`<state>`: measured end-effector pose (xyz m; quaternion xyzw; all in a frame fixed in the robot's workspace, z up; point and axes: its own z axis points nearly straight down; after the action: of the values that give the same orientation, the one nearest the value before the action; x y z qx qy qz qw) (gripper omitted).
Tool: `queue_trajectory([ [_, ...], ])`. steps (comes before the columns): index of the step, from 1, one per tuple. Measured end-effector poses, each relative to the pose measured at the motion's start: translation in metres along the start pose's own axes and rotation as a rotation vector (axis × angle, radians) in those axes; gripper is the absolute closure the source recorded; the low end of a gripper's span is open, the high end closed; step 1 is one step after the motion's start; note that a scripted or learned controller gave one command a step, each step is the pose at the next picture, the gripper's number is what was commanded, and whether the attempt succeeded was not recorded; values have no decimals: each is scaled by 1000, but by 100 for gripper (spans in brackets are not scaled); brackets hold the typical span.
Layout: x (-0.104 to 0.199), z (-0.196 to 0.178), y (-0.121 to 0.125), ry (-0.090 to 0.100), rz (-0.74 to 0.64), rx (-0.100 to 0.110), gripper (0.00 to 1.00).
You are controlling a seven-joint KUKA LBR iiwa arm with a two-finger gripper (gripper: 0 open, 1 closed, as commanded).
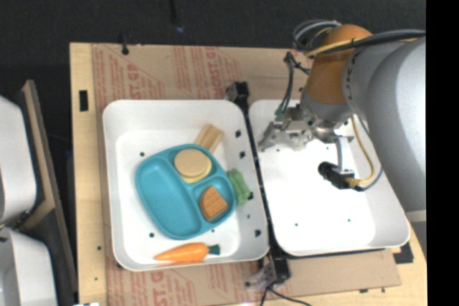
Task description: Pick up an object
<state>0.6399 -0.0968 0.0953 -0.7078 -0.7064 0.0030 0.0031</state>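
Note:
The left bin (pixel 120 127) holds a blue divided tray (pixel 166 203). On the tray lie a round tan biscuit (pixel 193 163) and a brown bread slice (pixel 214 203). A pale wooden block (pixel 209 136) pokes out from behind the tray's far edge. A green piece (pixel 239 186) rests against the tray's right side, and an orange carrot (pixel 188 252) lies along the bin's near wall. My gripper (pixel 281 134) hangs over the far left corner of the right bin (pixel 323 222), just right of the divider, apart from all these objects. Nothing shows in it.
The grey arm with its orange band (pixel 333 72) covers the right bin's far right part. A black cable end (pixel 337 174) dangles over the right bin's middle. A black clamp (pixel 238 91) sits where the bins meet at the back. Cardboard lines the bench.

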Motion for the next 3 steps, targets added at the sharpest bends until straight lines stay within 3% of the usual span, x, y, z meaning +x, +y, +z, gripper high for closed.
queue_trajectory([
  [1, 1, -6, 5, 0, -1, -9, 0],
  [3, 0, -6, -2, -1, -1, -9, 0],
])
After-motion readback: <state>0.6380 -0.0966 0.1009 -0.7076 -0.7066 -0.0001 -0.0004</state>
